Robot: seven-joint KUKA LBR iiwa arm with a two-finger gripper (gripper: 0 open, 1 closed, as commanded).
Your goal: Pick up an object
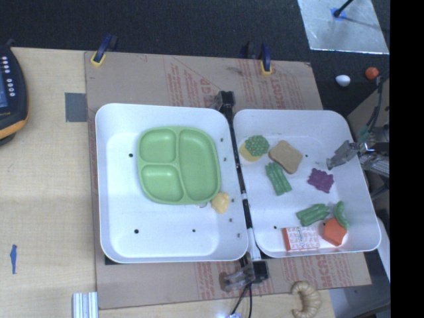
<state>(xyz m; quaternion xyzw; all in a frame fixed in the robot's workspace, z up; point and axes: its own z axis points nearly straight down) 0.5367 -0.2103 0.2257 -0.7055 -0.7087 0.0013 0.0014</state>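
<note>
A: Hovering my gripper (339,156) at the right bin's (260,240) right edge, fingers looking spread and holding nothing.

B: Where's the stuff sitting?

A: Purple piece (320,179) is lying just beside my fingertips. Bread slice (285,156), broccoli (256,146), green pods (278,178) and a carrot (334,231) are sitting in that same bin. Green divided plate (179,165) is resting in the left bin (112,237), a yellow bit (220,203) touching its corner.

Red print on cardboard sheet (165,78) & small box (301,238), none legible.
</note>
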